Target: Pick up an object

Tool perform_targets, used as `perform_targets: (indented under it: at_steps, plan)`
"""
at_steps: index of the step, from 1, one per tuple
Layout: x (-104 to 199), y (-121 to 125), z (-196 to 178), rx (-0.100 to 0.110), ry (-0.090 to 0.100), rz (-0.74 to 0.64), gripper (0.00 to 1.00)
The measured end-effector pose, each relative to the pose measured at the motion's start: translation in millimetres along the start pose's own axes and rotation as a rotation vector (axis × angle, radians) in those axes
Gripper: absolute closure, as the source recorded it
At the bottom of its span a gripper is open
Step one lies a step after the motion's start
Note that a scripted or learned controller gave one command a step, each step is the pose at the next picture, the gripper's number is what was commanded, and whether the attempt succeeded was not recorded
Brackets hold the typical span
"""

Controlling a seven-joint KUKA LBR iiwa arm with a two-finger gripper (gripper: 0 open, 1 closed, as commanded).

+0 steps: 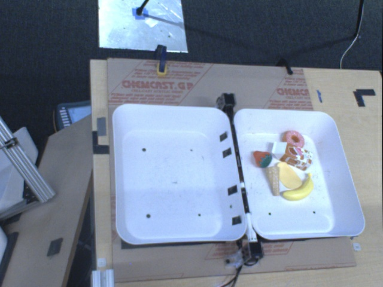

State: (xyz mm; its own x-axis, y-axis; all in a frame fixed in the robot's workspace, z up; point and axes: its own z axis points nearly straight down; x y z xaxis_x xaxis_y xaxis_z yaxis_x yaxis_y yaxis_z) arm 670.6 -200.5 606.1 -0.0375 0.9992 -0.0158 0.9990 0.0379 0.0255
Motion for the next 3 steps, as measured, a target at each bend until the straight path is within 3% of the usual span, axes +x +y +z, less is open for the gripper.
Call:
perform_targets:
  at_steps: [1, 2, 3]
  plan:
    - [0.0, 0.0, 0.6, 0.001, 0.001, -0.001, 0.0]
    - [1.2, 0.7, -11.9, -0.004, -0.002, -0.007, 1.0]
    - [1.1, 0.6, -11.3, -0.003, -0.002, -0.008, 0.0]
